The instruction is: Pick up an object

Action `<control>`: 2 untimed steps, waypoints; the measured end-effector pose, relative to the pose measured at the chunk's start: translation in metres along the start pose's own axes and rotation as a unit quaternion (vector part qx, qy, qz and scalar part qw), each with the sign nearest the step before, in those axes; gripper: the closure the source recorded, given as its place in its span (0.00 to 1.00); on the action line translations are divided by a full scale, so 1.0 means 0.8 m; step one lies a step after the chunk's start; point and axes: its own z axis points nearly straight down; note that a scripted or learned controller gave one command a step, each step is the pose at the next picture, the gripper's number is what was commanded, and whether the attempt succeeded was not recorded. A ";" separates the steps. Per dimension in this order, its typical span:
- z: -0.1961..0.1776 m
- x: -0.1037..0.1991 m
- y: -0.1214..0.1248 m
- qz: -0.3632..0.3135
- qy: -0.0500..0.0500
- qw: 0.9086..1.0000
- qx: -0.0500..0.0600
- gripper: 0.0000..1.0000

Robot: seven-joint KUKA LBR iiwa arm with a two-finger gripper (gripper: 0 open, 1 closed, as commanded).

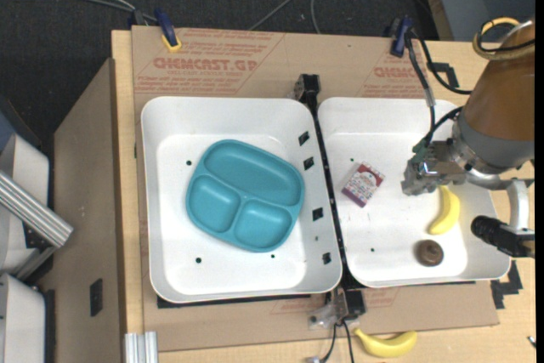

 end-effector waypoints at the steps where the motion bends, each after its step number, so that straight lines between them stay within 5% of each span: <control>1: -0.055 0.000 0.002 0.000 0.000 1.000 0.000 1.00; 2: -0.037 0.065 0.030 -0.002 0.001 1.000 0.003 1.00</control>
